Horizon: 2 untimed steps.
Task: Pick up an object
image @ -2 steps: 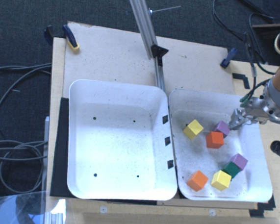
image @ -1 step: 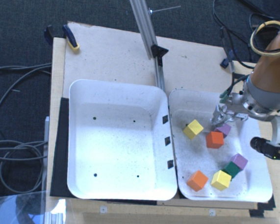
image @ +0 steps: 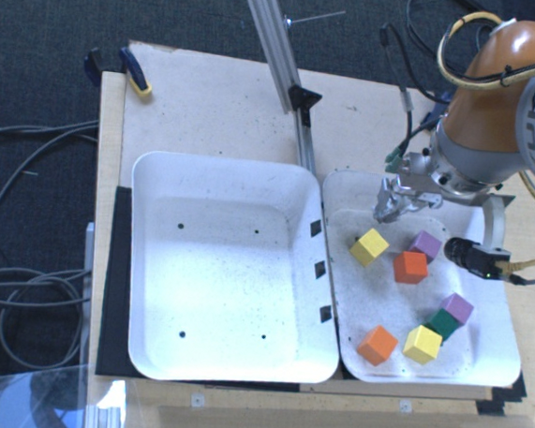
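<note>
Several small blocks lie in the right bin [image: 494,357]: a yellow one [image: 371,247], a red one [image: 411,266], a purple one [image: 426,243], another purple one [image: 457,308] against a green one [image: 442,322], a second yellow one [image: 422,344] and an orange one [image: 378,344]. My gripper [image: 388,208] hangs over the bin's far left part, just above and behind the nearest yellow block. Its fingers point down and nothing shows between them.
The left bin [image: 157,188] sits beside the right one, with a metal pole [image: 279,49] rising behind them. A blue and yellow tool [image: 135,71] lies at the bench's far left corner. Cables trail over the floor on the left.
</note>
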Motion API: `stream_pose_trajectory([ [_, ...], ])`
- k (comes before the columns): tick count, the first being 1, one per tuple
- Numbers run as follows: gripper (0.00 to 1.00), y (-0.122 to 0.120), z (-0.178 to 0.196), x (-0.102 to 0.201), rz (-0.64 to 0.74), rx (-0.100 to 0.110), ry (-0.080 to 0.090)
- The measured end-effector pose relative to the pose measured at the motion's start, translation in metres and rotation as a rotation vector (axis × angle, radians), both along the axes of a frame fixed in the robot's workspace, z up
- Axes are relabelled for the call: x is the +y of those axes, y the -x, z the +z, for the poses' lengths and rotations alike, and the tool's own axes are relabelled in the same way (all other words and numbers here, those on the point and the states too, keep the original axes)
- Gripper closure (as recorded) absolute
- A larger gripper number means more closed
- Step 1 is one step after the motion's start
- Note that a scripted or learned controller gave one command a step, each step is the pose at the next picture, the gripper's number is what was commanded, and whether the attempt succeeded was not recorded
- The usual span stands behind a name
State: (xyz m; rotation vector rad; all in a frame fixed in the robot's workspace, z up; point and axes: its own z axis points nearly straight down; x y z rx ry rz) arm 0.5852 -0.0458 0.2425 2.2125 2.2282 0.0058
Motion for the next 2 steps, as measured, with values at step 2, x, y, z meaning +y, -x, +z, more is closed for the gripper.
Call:
stream_pose_trajectory([
  [2,1.0,-0.033,-0.017,0.105,0.0,0.002,0.0],
])
